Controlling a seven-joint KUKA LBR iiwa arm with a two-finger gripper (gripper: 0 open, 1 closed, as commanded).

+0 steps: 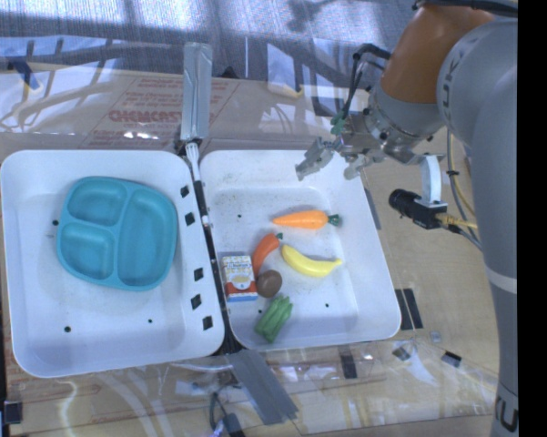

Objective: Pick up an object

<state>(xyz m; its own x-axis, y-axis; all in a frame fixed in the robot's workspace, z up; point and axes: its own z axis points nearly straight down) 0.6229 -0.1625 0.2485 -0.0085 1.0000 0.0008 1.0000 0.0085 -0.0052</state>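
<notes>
My gripper (332, 164) hangs over the far right part of the right bin (369, 271), its two fingers spread apart with nothing between them. Below it in that bin lie an orange carrot (301, 218), a yellow banana (309, 262), a second smaller carrot (264, 250), a brown round fruit (269, 283), a small white and orange carton (239, 276) and a green vegetable (274, 318). The carrot with the green tip is the nearest thing to the gripper, a little nearer the camera.
The left bin (36, 335) holds a blue divided plate (118, 231). A ridge with black clips (200, 253) separates the two bins. A black fitting (419, 208) on the arm juts out beyond the right bin's right rim.
</notes>
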